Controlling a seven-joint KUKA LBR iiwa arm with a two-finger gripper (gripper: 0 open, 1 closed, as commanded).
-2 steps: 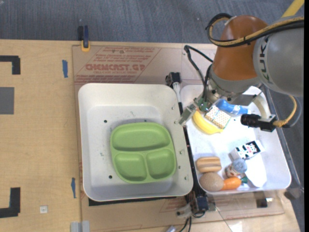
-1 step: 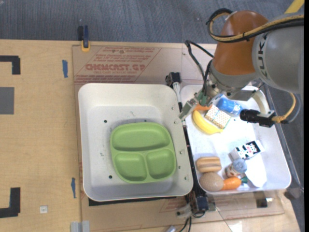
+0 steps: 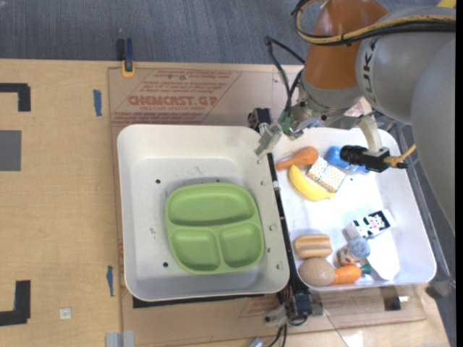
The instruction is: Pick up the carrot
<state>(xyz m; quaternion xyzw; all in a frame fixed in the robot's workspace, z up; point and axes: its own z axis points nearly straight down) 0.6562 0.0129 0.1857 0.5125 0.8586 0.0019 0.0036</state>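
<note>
- Wooden bench, a sheet of printed cardboard (image 3: pixel 181 96) on top, and two white bins side by side: the left bin (image 3: pixel 137 194) holds a green divided plate (image 3: pixel 214 226), while the right bin (image 3: pixel 416 244) is the busy one.
- And there's the carrot (image 3: pixel 298 157), up in the far left corner of the right bin, just beside the wall between the bins.
- It's lying flat. Its long axis runs roughly across the view, thin tip toward the dividing wall and thick end toward a blue item (image 3: pixel 336 156).
- A banana (image 3: pixel 309 186) sits just on the near side of it, with a pale speckled block (image 3: pixel 325 173) touching or nearly touching the thick end. Tight company!
- Now the gripper (image 3: pixel 266 137): it hangs over the dividing rim, just up and left of the carrot's thin tip. Nothing is visibly in its grasp, and from this angle I can't tell whether it's open or closed.
- So here's the key relation: the carrot lies to the gripper's right and slightly nearer the camera, very close by.
- My call: a short shift right along the carrot's length, closing across the narrow width, well clear of the banana.
- Watch out for a smaller orange piece (image 3: pixel 347 274) at the near edge, a possible decoy.
</note>
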